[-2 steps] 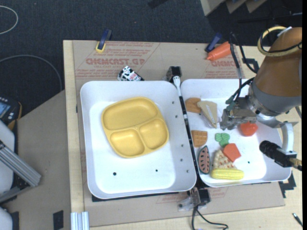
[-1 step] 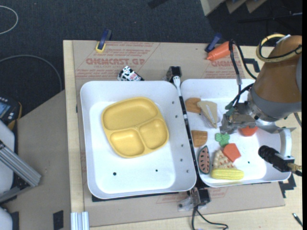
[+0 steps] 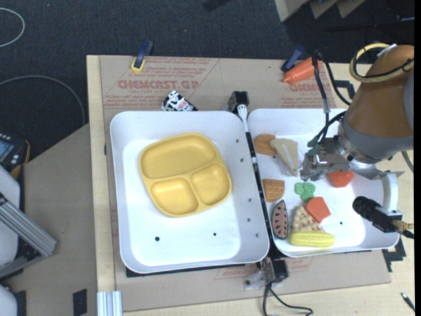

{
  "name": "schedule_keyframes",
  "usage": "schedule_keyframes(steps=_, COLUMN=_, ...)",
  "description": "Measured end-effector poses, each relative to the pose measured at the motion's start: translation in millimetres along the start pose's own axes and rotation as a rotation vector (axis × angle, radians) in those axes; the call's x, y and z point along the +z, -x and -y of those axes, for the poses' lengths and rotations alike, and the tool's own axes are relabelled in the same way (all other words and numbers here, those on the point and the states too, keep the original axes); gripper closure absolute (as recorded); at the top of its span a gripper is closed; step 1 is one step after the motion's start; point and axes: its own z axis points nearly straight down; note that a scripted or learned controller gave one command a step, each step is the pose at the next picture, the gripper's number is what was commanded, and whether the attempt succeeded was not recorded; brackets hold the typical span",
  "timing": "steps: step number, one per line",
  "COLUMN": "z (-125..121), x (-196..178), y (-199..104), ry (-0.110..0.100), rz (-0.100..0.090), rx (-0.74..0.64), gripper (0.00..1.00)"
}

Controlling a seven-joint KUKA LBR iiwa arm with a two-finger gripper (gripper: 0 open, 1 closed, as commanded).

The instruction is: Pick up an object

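Presently: gripper [image 3: 314, 168] is lowered into right bin [image 3: 368, 239] among toy foods, beside cheese wedge [image 3: 287, 154], presumably for a pick; finger state cannot be told.

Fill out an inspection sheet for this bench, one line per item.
Surface: two shallow white bins side by side on a brown board.
Job's things: toy foods in the right bin: yellow corn cob, watermelon slice, red tomato, green broccoli.
Clutter: yellow three-compartment plate in the left bin.
Gripper: gripper low over the right bin.
Cables: black cable along the arm.
Surroundings: dark carpet.
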Motion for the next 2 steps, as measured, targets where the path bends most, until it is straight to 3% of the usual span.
schedule_keyframes(steps=1, z=-4, x=-15, y=4, ry=0.003, rz=0.001, rx=0.000, gripper=1.00)
schedule_keyframes(steps=2, z=6, x=-3, y=-10, ry=-0.005, rz=-0.002, rx=0.000, gripper=1.00)
